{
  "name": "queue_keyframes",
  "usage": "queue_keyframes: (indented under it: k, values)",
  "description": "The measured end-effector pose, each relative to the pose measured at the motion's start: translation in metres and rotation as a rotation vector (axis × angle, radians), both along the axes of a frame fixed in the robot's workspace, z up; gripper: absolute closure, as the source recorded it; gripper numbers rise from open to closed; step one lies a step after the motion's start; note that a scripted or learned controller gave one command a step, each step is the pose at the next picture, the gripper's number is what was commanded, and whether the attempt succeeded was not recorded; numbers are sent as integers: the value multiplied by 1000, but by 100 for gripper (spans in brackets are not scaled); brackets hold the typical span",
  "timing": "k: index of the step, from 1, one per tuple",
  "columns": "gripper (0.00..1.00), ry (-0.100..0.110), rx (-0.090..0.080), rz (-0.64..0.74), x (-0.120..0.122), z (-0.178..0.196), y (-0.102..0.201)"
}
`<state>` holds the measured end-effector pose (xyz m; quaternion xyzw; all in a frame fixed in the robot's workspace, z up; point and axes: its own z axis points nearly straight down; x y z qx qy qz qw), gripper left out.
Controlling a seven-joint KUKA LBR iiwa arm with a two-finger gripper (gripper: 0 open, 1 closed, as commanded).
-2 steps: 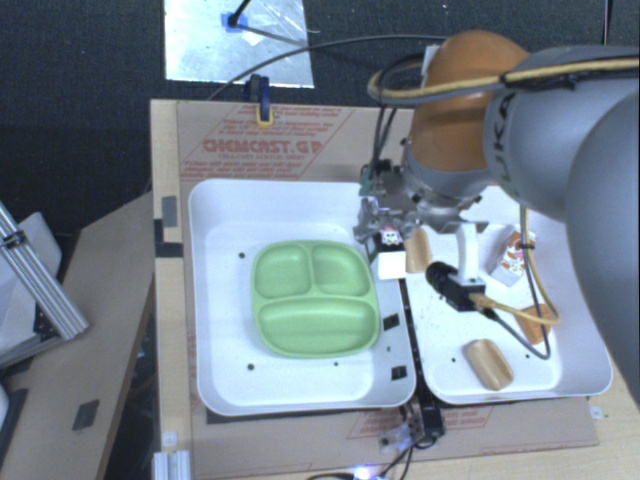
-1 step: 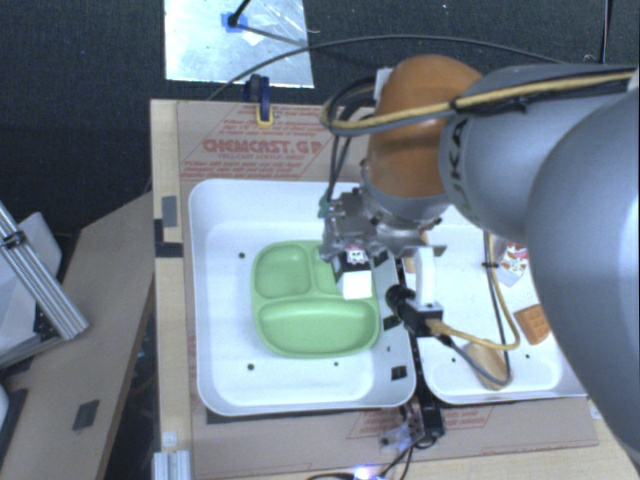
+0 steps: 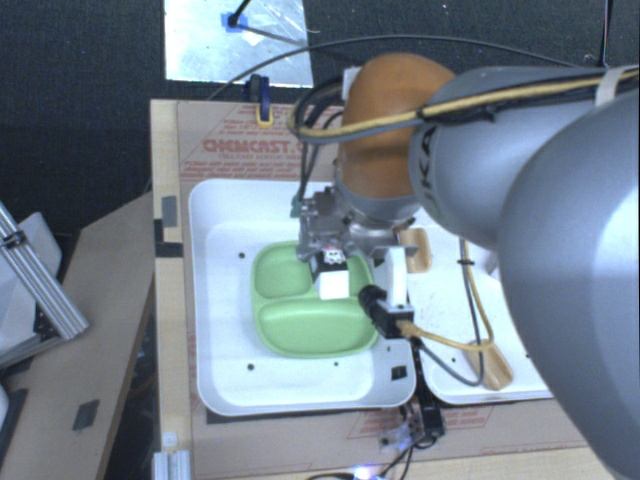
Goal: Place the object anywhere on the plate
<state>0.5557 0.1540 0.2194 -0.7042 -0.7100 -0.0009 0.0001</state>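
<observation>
A light green divided plate lies in the left white bin. My gripper hangs low over the plate's upper right part, just beside the ridge between its compartments. A small white block shows directly under the gripper's tip, on or just above the plate. The bulky orange wrist and grey arm cover the gripper's upper side. Whether the block is between the fingers cannot be made out.
The right white bin holds a wooden spoon-like utensil and a tan piece near the divider. Cables run along the arm and over the bin's front. Cardboard surrounds the bins; an aluminium frame stands at the left.
</observation>
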Motion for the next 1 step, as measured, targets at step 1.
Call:
queue_keyframes:
  k: [1]
  values:
    - [0, 0, -1, -4, 0, 0, -2]
